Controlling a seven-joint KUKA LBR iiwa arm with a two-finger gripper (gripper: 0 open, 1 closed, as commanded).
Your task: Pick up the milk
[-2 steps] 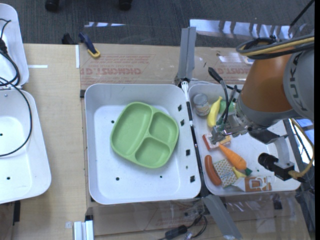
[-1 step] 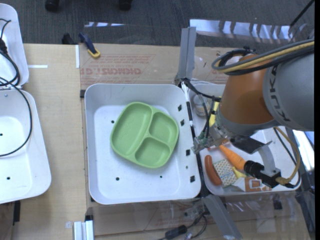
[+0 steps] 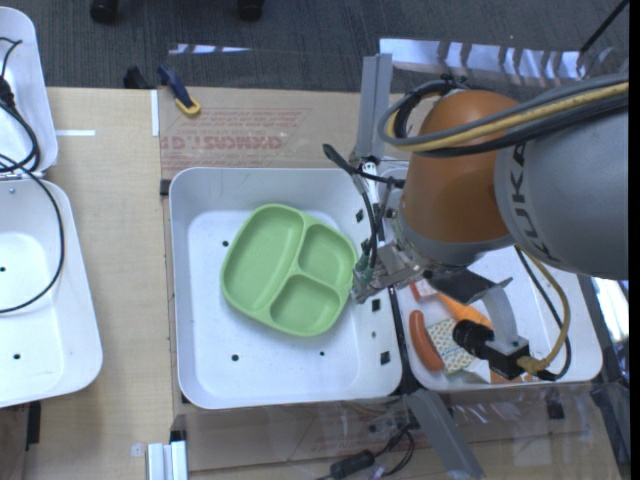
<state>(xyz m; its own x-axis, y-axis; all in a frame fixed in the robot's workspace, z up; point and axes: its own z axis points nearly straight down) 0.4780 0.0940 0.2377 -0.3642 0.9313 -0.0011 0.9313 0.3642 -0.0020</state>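
My arm's orange band [image 3: 455,173] and grey wrist hang over the right bin [image 3: 575,363] and cover most of it. The gripper [image 3: 380,273] shows as dark metal parts low under the wrist, above the wall between the two bins, close to the green plate's right edge. A small white and red piece [image 3: 425,290] peeks out just right of it; I cannot tell whether it is the milk. Nothing can be made out between the fingers.
A green divided plate [image 3: 290,268] lies in the left bin [image 3: 200,358]. The right bin's visible corner holds a red sausage [image 3: 421,340], an orange carrot [image 3: 466,313] and a patterned packet [image 3: 457,360]. Cables [image 3: 555,313] loop beside the wrist.
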